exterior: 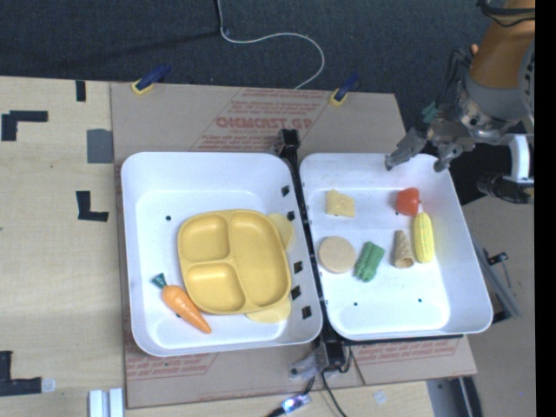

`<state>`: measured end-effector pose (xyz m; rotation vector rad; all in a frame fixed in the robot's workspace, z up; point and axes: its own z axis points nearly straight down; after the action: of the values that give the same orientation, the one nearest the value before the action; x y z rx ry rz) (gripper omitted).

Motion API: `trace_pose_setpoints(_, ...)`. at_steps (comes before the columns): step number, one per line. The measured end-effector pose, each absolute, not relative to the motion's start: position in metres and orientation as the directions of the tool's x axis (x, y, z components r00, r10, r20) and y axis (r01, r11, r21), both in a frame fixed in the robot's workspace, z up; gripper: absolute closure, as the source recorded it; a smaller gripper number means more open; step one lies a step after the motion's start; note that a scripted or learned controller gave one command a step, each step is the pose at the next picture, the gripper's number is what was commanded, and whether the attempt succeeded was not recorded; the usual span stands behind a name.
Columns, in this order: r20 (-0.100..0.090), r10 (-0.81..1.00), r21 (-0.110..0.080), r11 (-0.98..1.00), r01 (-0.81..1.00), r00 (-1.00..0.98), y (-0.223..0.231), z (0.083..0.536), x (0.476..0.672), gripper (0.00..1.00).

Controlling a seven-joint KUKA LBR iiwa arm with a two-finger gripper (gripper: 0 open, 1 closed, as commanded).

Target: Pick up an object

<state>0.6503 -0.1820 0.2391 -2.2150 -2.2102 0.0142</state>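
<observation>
My gripper (419, 155) hangs over the far right corner of the right bin (452, 311), its two dark fingers spread open with nothing between them. Below it in that bin lie a red piece (407, 201), a yellow corn cob (423, 236), a tan cone (402, 250), a green piece (368, 261), a round beige cookie (336, 254) and a yellow cheese wedge (340, 204). The red piece is the nearest to the fingers, a short way in front of them.
The left bin (143, 189) holds a yellow divided plate (233, 261) and an orange carrot (185, 307) at its front left. A ridge between the bins runs down the middle. A white cable (278, 37) lies on the dark surface behind the cardboard.
</observation>
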Motion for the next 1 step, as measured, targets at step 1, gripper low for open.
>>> trace_pose_setpoints(1,0.0,1.0,-0.001,0.001,1.0,-0.001,-0.1814,0.2485,0.6527,0.0)
